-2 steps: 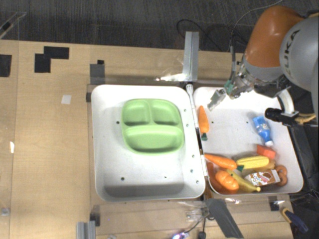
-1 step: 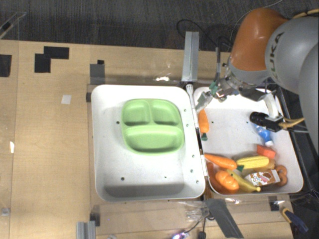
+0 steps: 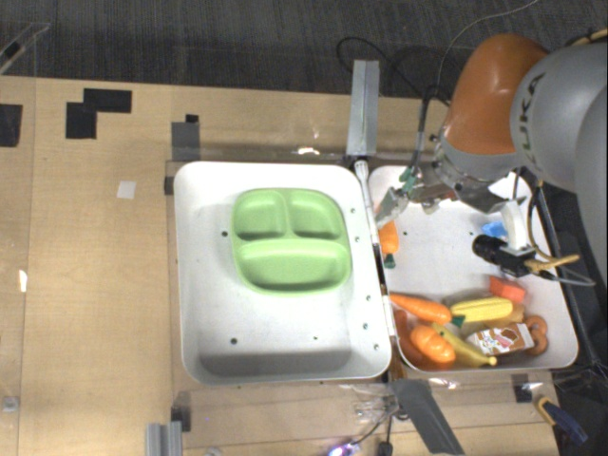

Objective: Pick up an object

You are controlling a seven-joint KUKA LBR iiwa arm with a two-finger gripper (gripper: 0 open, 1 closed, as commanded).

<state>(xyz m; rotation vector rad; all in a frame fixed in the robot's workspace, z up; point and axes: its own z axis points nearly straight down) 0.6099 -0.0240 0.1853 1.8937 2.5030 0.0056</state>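
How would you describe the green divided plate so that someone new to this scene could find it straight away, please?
Look at the left bin of the two white bins on the bench. Lying flat in its upper middle is the green plate, with two small compartments at the far side and one wide one nearer the camera. It is the one green item there; the toy foods are piled in the right bin.

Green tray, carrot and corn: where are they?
Green tray [image 3: 288,238], camera view, on the ridge between its compartments.
Carrot [image 3: 421,307], camera view, middle of its orange body.
Corn [image 3: 482,310], camera view, middle of the yellow cob.
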